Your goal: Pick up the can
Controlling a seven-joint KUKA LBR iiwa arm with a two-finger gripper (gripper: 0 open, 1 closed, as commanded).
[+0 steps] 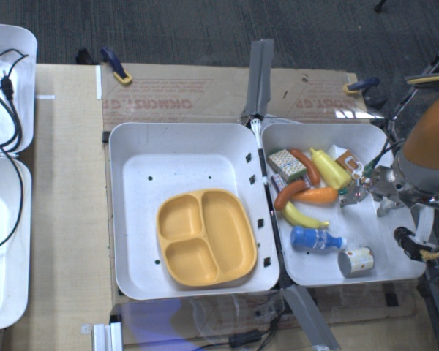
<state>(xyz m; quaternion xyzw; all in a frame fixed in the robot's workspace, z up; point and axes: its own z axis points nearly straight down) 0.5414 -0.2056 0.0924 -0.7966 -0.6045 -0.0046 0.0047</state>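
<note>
Your can (356, 261) lies on its side in the right bin's (307, 273) near corner, apart from the blue bottle (316, 240). It looks light, rigid and prone to roll; grip across its round body. The left bin (132, 196) holds a yellow divided plate (205, 236). I cannot tell whether the end effector (360, 191) is wide or narrow.

The bench (66, 196) is pale wood-grain, with a sheet of brown cardboard (205, 93) laid flat along its far edge. Two shallow white bins sit side by side on it, the left bin (132, 196) and the right bin (380, 269), walls touching near the bench's middle. Two blue-and-yellow clamps (115, 66) grip the cardboard's far corners.
</note>
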